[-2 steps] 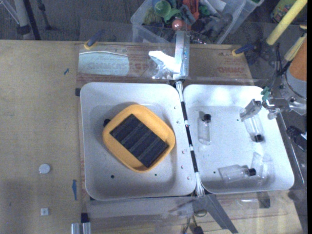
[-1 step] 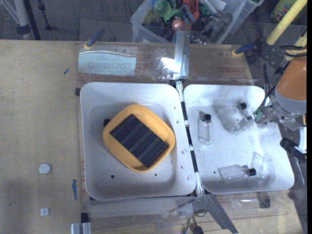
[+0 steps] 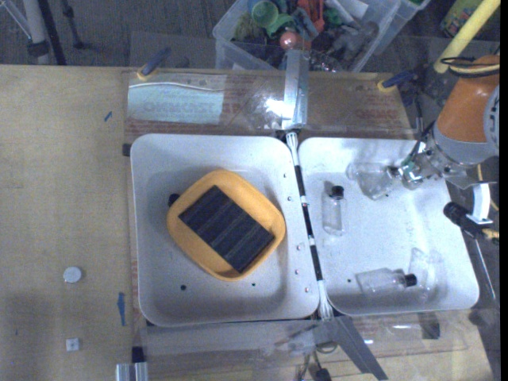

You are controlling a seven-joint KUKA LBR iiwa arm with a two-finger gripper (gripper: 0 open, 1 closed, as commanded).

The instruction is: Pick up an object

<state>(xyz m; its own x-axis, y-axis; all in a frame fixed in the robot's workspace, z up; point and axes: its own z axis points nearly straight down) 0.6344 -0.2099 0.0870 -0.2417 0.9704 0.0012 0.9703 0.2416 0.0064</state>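
Nearest: clear plastic vial with black cap [image 3: 382, 279], lying flat in the right white bin [image 3: 452, 296]; probably light, slippery; best gripped mid-body. Hand [image 3: 409, 172]: state impossible to tell.

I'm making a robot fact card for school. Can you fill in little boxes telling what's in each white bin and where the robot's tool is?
left bin: one yellow pad with a dark ribbed panel, lying flat and turned at an angle
right bin: two clear bottles with black caps
bottle near divider: cap pointing to the far side
bottle near front edge: lying on its side, cap pointing right
tool: over the far part of the right bin, next to something clear that is too blurry to name
arm: grey with an orange band, coming in from the right
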